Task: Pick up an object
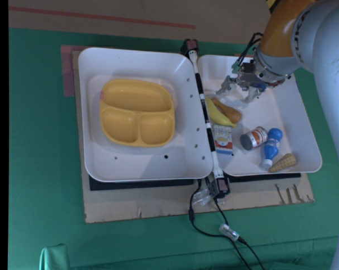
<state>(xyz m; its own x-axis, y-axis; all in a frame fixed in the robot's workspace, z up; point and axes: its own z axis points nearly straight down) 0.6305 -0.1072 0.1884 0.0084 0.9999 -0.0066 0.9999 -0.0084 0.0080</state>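
My gripper [236, 95] hangs over the right bin [304, 129], fingers spread open, with nothing between them. Just below it lie a yellow banana [215, 113] and an orange hot-dog-like piece [230, 112], side by side near the bin's left wall. Further down sit a small carton [223, 139], a tin can [253, 138] on its side, a blue and white bottle [270, 145] and a waffle cone [283, 162].
The left bin [96, 66] holds a yellow divided plate [137, 112]. A black and white divider bar [204, 114] runs between the bins. Cables [225, 229] trail on the green cloth in front. The grey arm [321, 32] reaches in from the upper right.
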